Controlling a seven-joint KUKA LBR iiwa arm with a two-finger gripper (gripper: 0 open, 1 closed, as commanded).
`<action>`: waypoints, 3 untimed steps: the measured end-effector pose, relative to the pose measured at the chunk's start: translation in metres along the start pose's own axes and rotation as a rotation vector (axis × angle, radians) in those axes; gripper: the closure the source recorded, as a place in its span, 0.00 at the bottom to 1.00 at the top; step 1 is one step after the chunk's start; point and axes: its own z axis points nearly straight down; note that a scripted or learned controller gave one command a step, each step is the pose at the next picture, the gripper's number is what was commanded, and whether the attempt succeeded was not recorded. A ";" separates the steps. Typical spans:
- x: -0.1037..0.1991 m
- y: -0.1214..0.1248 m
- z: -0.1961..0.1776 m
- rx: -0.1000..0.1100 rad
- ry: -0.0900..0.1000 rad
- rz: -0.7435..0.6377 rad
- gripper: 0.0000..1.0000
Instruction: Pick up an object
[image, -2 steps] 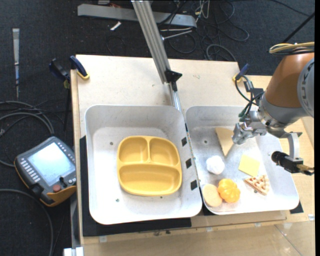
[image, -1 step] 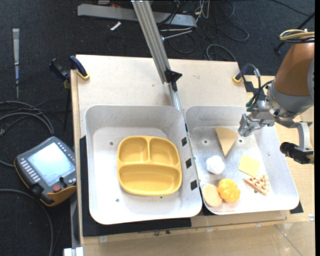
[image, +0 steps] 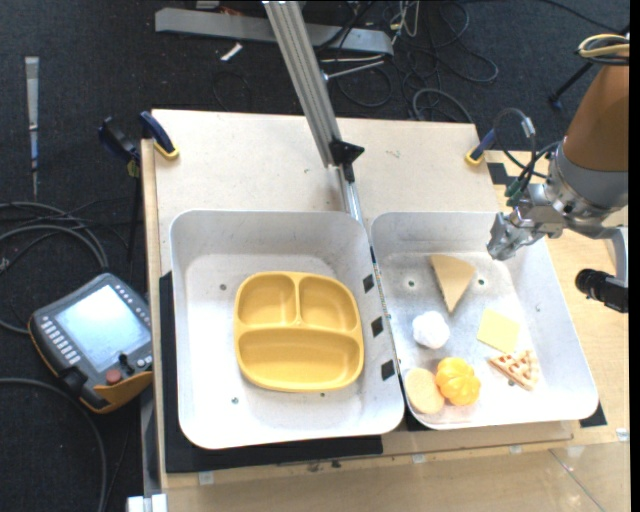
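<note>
Left bin (image: 190, 300) occupied by yellow divided tray (image: 298, 331); right bin (image: 570, 375) holds tan wedge (image: 452, 279), yellow square (image: 499, 329), waffle piece (image: 514, 367), orange ball (image: 458, 380), white ball (image: 431, 329) — gripper (image: 504, 243) seen above bin's far right corner, finger state cannot be told

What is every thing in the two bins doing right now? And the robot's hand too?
Yellow tray: flat in the left bin, compartments bare.
Wedge: lying flat, right bin.
White ball: resting, untouched.
Yellow square: lying flat.
Waffle piece: lying flat.
Orange fruit: touching the pale round piece.
Gripper: above the right bin's far edge, holding nothing.
</note>
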 end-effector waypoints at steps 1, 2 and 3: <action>0.045 0.006 0.010 0.005 0.002 -0.004 1.00; 0.098 0.019 0.003 0.003 0.004 -0.004 1.00; 0.151 0.038 0.013 0.004 0.003 -0.005 1.00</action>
